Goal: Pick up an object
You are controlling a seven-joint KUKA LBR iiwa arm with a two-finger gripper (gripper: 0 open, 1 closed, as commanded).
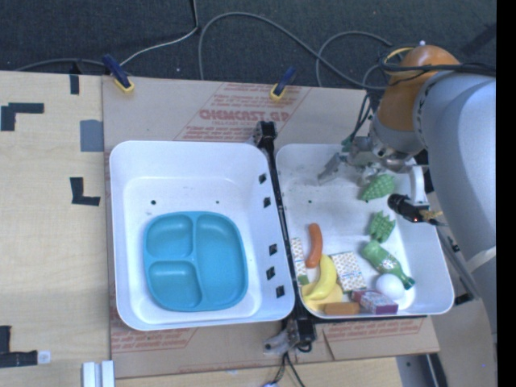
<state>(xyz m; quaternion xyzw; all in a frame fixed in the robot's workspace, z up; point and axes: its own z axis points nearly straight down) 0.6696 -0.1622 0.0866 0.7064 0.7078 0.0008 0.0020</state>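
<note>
- Several candidates for picking, all lying in the right bin [290, 176]: a green leafy toy [377, 188] near the far right side, a second green piece [381, 226] just below it, a green bottle-shaped toy [385, 260] toward the near right corner.
- Clustered along the near edge of that same bin: an orange carrot-like stick [314, 244], a yellow banana [324, 280], a patterned card or packet [348, 270], a white egg-shaped ball [389, 285], a small reddish box [373, 301].
- Nearest to the tool: the green leafy toy, just beside and slightly below the fingers, apart from them as far as can be judged.
- Gripper [339, 166] low over the far part of the right bin, fingers spread wide, nothing visible between them.
- Grey arm [455, 127] reaching in from the right, orange band above the wrist.
- Step in hand, by judgement: approach or descent, no grasp made yet.
- Next move likely calls for: shifting toward one toy, probably the leafy green one, centring the spread fingers over it, lowering to the bin floor, then closing.
- Risk worth noting: closing on bare floor, since the fingers sit over a bare patch.
- Left bin [129, 176] holding a blue divided tray [196, 260], well apart from the action.
</note>
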